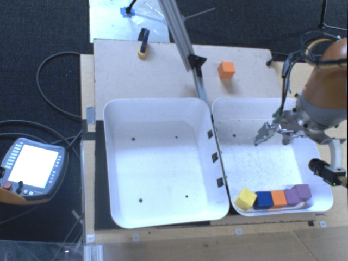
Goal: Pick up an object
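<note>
While claw [263, 135] hangs over right bin [255, 162] | grip unclear | blocks [274, 198] line near rim, apart

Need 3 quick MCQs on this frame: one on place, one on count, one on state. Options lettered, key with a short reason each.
1. Where does the orange cube outside the bins sit?
A. in the left bin
B. on the board behind the right bin
C. on the teach pendant

2. How many blocks line the front edge of the right bin?
A. two
B. three
C. five

3. How does the gripper stand relative to the row of blocks?
A. above the bin floor, apart from the row
B. pressed onto the yellow block
C. over the left bin

Key:
1 B, the cube rests on the bare board beyond the bin's far rim.
2 C, yellow block, blue block, orange block and two purple blocks sit side by side.
3 A, the gripper is over the right bin's middle, with bare floor between it and the row.
</note>
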Robot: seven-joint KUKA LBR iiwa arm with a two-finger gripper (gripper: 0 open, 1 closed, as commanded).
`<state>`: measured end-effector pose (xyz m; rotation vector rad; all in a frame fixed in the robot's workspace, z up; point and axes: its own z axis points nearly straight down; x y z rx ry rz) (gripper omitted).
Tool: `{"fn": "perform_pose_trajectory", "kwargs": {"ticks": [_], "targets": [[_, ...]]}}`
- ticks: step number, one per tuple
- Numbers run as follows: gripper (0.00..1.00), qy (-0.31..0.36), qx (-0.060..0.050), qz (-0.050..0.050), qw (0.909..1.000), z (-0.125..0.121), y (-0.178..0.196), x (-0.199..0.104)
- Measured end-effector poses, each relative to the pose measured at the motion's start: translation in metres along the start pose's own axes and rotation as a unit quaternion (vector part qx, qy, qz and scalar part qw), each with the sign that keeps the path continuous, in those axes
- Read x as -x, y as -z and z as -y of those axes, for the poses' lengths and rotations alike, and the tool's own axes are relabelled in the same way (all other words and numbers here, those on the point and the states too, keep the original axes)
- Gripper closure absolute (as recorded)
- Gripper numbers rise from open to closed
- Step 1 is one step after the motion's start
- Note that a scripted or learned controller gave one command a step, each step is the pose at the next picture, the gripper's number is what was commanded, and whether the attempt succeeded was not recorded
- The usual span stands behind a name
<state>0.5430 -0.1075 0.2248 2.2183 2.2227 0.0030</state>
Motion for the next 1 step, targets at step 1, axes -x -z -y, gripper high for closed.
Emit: {"fn": "perform_pose_trajectory", "kwargs": {"ticks": [1], "targets": [[0.00, 0.000, -0.004, -0.001, 1.0000, 0.0263, -0.1046, -0.0155]]}}
